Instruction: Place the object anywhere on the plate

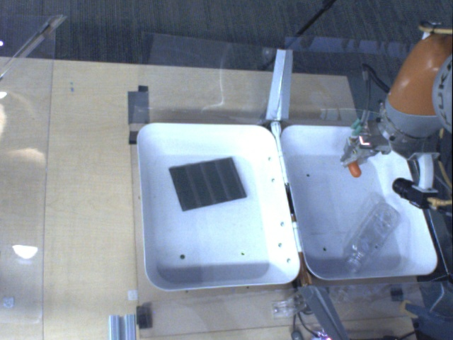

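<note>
A dark grey ribbed plate (pixel 207 183) lies flat in the left bin (pixel 159 261), toward its back left. My gripper (pixel 354 159) hangs over the back part of the right bin (pixel 311 261), near its far wall. A small orange object (pixel 353 168) pokes out from between its fingertips, and the gripper is shut on it. The object is raised above the bin floor, well to the right of the plate.
A clear plastic bottle (pixel 371 234) lies on its side in the front right of the right bin. A raised divider rim (pixel 287 197) separates the two bins. A metal post (pixel 279 87) stands behind the bins at the middle.
</note>
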Robot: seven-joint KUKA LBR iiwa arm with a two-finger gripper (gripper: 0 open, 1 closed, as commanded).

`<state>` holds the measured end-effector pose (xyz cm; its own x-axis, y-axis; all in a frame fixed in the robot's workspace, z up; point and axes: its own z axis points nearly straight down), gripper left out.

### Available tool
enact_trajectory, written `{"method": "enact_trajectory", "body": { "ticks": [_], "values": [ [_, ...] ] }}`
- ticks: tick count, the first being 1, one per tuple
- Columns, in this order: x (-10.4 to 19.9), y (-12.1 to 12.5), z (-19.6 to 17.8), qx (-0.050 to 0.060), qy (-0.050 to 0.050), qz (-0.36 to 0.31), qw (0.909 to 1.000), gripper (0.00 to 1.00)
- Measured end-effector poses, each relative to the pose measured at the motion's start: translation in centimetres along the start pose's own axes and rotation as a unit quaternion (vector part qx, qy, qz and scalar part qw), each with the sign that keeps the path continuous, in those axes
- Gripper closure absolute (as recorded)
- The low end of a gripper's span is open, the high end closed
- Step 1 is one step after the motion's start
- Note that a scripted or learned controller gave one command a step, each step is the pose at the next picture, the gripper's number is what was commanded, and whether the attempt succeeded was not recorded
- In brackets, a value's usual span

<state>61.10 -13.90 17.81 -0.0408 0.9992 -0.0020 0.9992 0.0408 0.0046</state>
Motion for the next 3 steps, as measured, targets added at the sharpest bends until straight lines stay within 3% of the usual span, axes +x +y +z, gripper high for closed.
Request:
{"method": "enact_trajectory", "body": {
  "ticks": [1,2,3],
  "values": [
    [4.6,3.0,-9.6,0.0,0.0,0.157,0.9876,1.0],
    [8.5,6.3,-16.4,0.0,0.001,0.248,0.9687,1.0],
    [12.1,6.4,-23.9,0.0,0.001,0.366,0.9307,1.0]
  ]
}}
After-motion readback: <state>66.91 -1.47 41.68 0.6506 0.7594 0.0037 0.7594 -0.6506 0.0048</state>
